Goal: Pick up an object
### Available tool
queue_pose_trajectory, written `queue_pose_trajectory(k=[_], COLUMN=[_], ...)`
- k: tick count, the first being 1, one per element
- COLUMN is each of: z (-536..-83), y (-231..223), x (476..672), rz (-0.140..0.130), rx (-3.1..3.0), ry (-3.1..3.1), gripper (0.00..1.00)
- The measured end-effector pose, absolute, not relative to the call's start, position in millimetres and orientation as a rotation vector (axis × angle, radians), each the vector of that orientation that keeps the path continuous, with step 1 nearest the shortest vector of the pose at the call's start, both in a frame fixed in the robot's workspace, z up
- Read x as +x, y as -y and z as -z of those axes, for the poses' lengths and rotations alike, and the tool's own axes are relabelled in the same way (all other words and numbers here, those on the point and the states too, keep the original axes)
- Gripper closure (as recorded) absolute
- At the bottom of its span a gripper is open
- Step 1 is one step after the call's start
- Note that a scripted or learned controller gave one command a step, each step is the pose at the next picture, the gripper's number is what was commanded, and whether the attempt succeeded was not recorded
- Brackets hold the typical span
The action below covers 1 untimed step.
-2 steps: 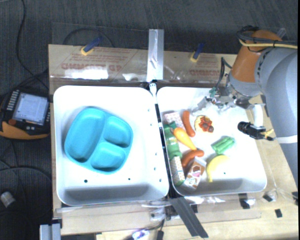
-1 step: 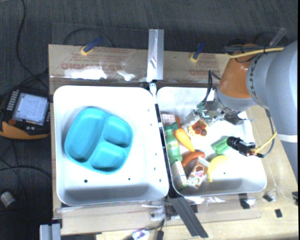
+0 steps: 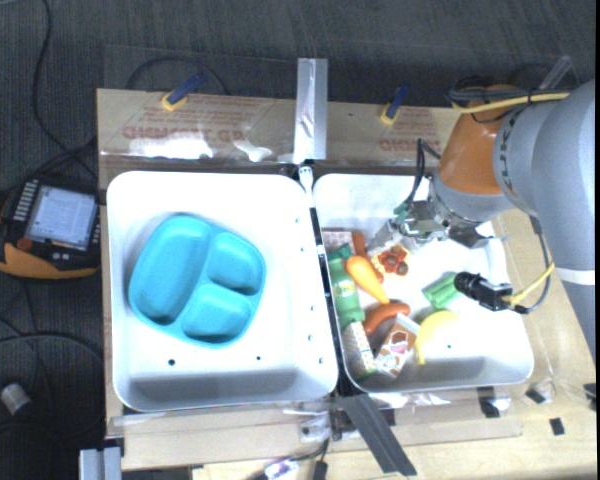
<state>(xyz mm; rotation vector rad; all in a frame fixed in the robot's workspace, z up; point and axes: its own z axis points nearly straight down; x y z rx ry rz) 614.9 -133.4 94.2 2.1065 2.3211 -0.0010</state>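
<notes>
Here the floor (image 3: 280, 13) is dark grey carpet, with thin cables trailing over it at the upper left and lower left. On it stands a bench (image 3: 230, 128) topped with brown board, a clear plastic sheet taped across its far edge, two clips there (one blue and yellow, one yellow), and a metal strip (image 3: 311, 108) running back from between the bins.

One grey arm (image 3: 560, 168) with an orange band comes in from the right over the right bin. Its gripper (image 3: 420, 220) hangs low above the far middle of that bin, just beside a small red toy; whether its pincer is apart or together cannot be told, and nothing is seen between it.

There are two white bins side by side. The left bin (image 3: 140, 378) holds one thing, a blue divided tray (image 3: 196, 279) with three compartments, lying a little tilted in its middle.

The right bin (image 3: 500, 358) holds a cluster of small toy foods along its left wall and centre, the objects for picking. I count one carrot (image 3: 364, 273), one red piece (image 3: 391, 260), one sausage-like piece (image 3: 384, 315), one yellow banana (image 3: 432, 326), one green block (image 3: 440, 290) touching a black cable end, one green bottle-like piece (image 3: 344, 293), and a few printed packets near the front left corner, too jumbled to count surely.

One handheld pendant (image 3: 50, 226) with a lit screen lies on the floor left of the bench.
</notes>
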Motion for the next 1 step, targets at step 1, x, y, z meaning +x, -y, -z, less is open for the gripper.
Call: queue_pose_trajectory(k=[1], z=[-182.8], y=[80.9], x=[522.2], rz=[0.003], rx=[2.071], ry=[-2.365], gripper=[1.00])
